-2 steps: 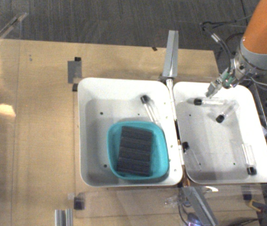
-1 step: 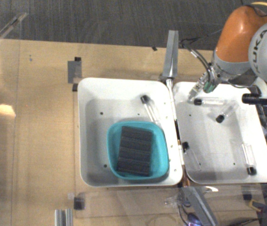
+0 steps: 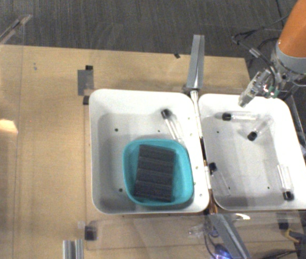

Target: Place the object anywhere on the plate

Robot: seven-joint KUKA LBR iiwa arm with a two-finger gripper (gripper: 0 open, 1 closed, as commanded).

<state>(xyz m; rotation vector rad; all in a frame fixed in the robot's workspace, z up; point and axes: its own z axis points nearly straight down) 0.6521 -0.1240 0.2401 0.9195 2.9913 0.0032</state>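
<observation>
A: Item one, the object?

B: A dark grey, nearly black block (image 3: 154, 173), rectangular, with crosswise ridges that split its top into about four bands. Matte, sponge-like surface. It lies flat on the plate, long side running roughly top to bottom of the view, tilted slightly.

A: And the plate?

B: A teal plate (image 3: 183, 169), squarish with rounded corners and a raised rim. It sits in the lower right part of the left bin (image 3: 105, 144), close to the wall shared with the other bin. The block covers most of its middle; teal shows all round it.

A: Other contents of the left bin?

B: One clear tube with a dark cap (image 3: 171, 123), lying just above the plate.

A: Right bin?

B: The right bin (image 3: 250, 193) holds several clear tubes with dark caps: one near the top wall (image 3: 238, 116), one just below and right of it (image 3: 258, 130), one near the right wall toward the bottom (image 3: 284, 181).

A: The arm?

B: The gripper (image 3: 248, 99) hangs over the top edge of the right bin, well apart from the plate and block. Whether the jaws are open or closed I cannot tell; nothing is visibly held.

A: Support?

B: A wooden bench (image 3: 39, 171) carries both bins.
</observation>
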